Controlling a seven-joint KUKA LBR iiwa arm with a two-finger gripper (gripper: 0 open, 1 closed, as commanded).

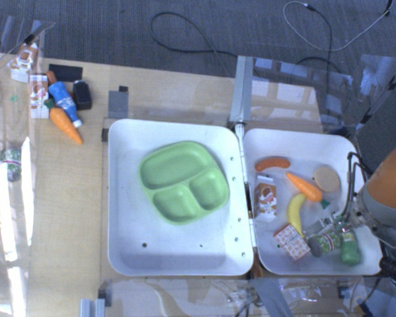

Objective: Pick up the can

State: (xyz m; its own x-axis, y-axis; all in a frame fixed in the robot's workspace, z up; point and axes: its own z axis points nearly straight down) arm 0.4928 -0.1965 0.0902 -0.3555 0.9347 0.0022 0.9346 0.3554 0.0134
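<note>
We see two white bins side by side. The left bin point(114, 249) holds a green divided plate point(183, 181). The right bin point(278, 142) holds the rest — a sausage point(272, 164) at the far side, an orange carrot point(304, 186) and a tan disc point(327, 179) nearer the can, a small carton point(267, 198), a banana point(295, 212) and a red-and-white packet point(291, 242). The can point(322, 244) lies on its side in this bin's near right corner, just right of the packet, a green bottle point(349, 250) close on its other side. The gripper point(337, 225) hangs just above the can; we cannot tell how it is set.
</note>
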